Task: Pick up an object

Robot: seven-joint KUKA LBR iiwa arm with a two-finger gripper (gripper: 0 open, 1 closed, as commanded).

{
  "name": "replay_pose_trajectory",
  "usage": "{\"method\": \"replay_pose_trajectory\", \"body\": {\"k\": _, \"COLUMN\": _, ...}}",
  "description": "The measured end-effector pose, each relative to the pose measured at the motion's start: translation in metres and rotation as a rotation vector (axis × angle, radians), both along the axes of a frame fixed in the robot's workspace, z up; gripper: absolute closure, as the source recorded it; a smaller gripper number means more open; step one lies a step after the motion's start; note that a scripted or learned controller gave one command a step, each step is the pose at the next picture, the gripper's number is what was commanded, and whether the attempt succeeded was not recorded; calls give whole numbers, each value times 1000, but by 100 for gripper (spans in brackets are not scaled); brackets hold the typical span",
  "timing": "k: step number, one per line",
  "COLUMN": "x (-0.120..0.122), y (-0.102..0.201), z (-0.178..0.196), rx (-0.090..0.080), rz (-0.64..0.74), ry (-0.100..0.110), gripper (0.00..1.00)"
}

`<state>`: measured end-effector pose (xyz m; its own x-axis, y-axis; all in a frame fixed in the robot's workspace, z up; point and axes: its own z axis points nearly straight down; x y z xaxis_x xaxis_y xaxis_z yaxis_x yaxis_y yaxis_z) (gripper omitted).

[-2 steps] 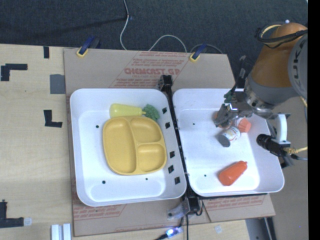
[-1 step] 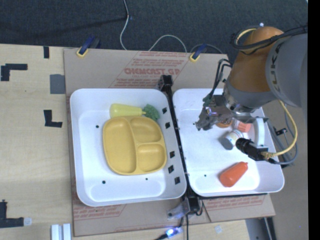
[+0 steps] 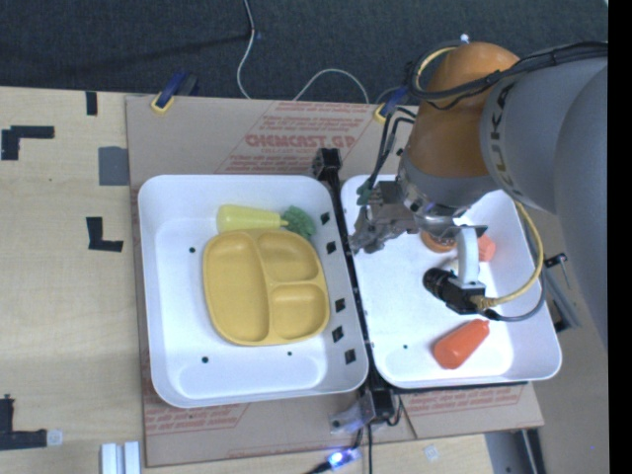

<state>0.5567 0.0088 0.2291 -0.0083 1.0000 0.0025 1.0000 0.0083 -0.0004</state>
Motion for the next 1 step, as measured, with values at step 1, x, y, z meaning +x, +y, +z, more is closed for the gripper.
{"method": "replay_pose_trajectory", "body": {"k": 1, "x": -7, "y": 60, "z": -6, "rx": -1, "rz": 0, "ry": 3, "gripper": 100}}
